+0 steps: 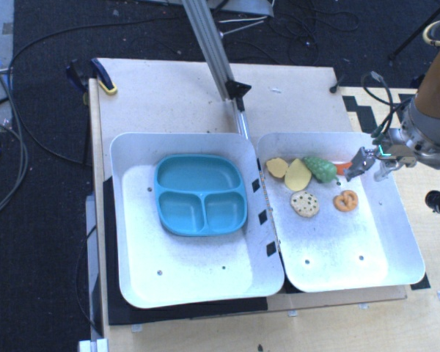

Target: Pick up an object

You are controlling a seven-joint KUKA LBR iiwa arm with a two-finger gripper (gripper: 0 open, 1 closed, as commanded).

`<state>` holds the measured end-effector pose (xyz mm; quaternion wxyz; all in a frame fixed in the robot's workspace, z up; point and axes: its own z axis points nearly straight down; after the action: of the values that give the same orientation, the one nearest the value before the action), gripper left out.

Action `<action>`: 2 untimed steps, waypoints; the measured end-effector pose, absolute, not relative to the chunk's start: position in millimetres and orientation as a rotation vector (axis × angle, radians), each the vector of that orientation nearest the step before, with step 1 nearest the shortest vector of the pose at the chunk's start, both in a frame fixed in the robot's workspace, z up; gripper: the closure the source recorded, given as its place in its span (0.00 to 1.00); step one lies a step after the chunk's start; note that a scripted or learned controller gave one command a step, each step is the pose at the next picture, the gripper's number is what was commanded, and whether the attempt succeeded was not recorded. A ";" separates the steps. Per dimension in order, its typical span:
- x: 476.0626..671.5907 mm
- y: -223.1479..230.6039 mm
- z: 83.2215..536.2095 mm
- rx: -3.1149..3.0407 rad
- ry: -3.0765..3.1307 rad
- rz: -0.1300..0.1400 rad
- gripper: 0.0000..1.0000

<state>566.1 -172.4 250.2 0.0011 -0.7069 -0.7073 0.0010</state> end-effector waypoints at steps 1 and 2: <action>566.8 -172.4 251.6 -2.220 -2.223 0.000 0.00; 564.7 -168.3 207.8 -2.219 -2.219 0.004 0.00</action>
<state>564.7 -168.3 207.8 0.0016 -0.7072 -0.7070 0.0013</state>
